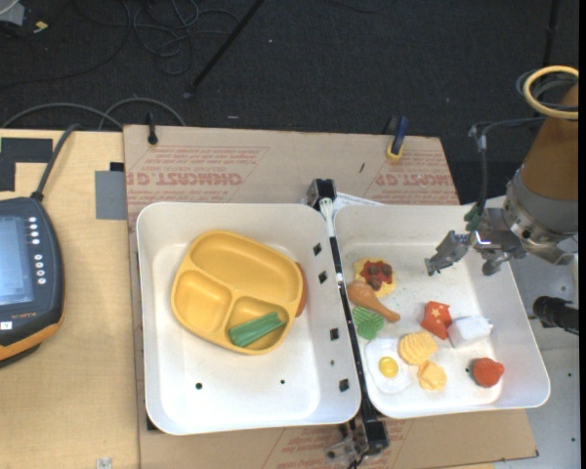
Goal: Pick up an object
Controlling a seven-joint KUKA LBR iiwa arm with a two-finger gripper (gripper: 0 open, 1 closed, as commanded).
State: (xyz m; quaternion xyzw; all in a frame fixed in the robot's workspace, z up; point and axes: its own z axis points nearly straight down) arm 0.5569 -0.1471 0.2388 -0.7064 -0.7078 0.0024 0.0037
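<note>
The right bin (527, 384) holds several toy foods. Among them are a red and yellow piece (374, 275), a drumstick (375, 305), a green leaf (368, 323), a red wedge (437, 317) and a white piece (470, 330). Nearer the front lie a ridged yellow chip (417, 347), a fried egg (388, 369), a yellow chunk (432, 376) and a red tomato (486, 370). My gripper (466, 260) hangs over the bin's upper right part, open, with nothing between its fingers. It is up and to the right of the red wedge.
The left bin (176, 389) holds a yellow divided plate (225, 281) with a green piece (257, 328) in its front compartment. A black divider (337, 291) runs between the bins. A teach pendant (15, 272) lies at the far left on the bench.
</note>
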